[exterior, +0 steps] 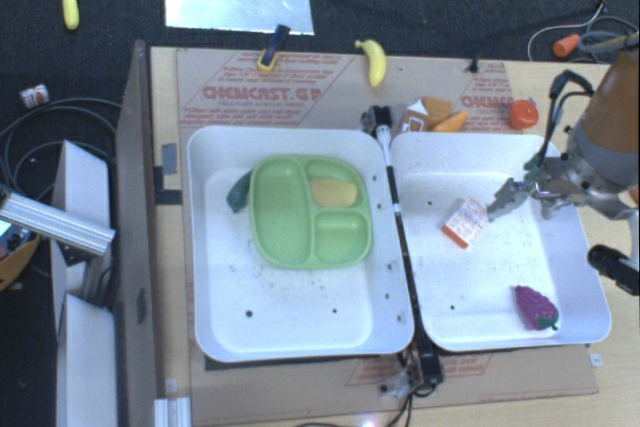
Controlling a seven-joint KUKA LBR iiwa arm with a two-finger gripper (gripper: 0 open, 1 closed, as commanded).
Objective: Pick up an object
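Gripper (503,199), finger state cannot tell, sits just beside small orange-white packet (464,221): looks light, flat, crushable; pinch across short edges.

- A robotics lab is suggested: two white bins (300,335) are set on a bench covered with printed cardboard (260,87).
- Loose black cables (40,140) are seen on dark carpet.
- Toy fruit, like a banana (374,61), is scattered about.
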